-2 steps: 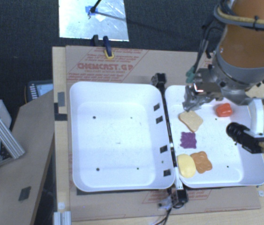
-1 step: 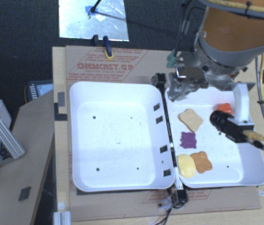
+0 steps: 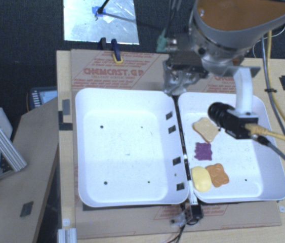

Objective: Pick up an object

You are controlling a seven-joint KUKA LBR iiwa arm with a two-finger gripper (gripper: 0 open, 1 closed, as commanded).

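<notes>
Several small objects lie in the right bin (image 3: 263, 181): a tan bread-like slice (image 3: 206, 129), a purple piece (image 3: 203, 150), a yellow rounded piece (image 3: 200, 178) and an orange-brown piece (image 3: 217, 174). My gripper (image 3: 175, 85) hangs above the back edge where the two bins meet, well behind the objects. Nothing shows between its fingertips. The grey arm with its orange band fills the top right.
The left bin (image 3: 122, 151) sits beside the right one on a cardboard sheet. A black camera unit (image 3: 229, 118) on a white bracket hangs over the right bin, beside the bread slice. Yellow cables (image 3: 279, 135) trail to the right. A foil sheet (image 3: 100, 13) lies behind the bench.
</notes>
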